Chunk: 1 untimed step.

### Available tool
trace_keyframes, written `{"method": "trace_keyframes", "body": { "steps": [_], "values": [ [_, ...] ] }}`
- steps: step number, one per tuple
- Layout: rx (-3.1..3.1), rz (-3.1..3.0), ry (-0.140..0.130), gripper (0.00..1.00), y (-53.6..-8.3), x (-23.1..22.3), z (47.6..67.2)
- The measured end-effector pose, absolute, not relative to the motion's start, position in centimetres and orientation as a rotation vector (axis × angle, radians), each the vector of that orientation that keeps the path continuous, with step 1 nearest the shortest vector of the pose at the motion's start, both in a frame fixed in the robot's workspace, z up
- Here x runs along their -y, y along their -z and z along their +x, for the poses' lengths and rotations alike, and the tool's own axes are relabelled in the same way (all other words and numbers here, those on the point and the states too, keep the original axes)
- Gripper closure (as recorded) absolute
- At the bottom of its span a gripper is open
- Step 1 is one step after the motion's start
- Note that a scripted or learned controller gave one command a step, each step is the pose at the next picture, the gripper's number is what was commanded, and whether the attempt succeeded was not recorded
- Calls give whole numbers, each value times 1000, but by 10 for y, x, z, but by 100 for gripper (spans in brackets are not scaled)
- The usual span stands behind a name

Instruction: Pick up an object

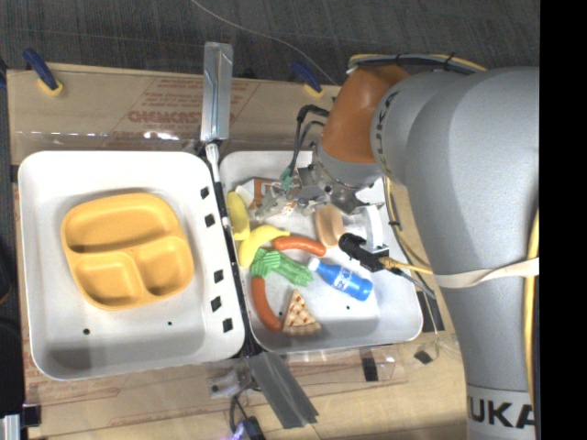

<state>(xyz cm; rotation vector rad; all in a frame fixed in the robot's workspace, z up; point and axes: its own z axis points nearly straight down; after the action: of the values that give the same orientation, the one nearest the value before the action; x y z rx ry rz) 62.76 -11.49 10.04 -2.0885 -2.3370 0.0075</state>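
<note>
The gripper (pixel 292 189) hangs at the right bin's (pixel 404 324) upper middle. Finger state cannot be told. Toys crowd below it — banana (pixel 260 238), sausage (pixel 298 244) — so it could snag two, or none.

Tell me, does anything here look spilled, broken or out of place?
Nothing looks spilled or broken. The toy food lies jumbled in the right bin, a blue bottle on its side, while the yellow tray sits flat in the left bin.
</note>
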Motion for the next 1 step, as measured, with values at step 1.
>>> {"method": "trace_keyframes", "body": {
  "steps": [1],
  "values": [
    [2746,-1518,-1,0,-91,114,553]
  ]
}}
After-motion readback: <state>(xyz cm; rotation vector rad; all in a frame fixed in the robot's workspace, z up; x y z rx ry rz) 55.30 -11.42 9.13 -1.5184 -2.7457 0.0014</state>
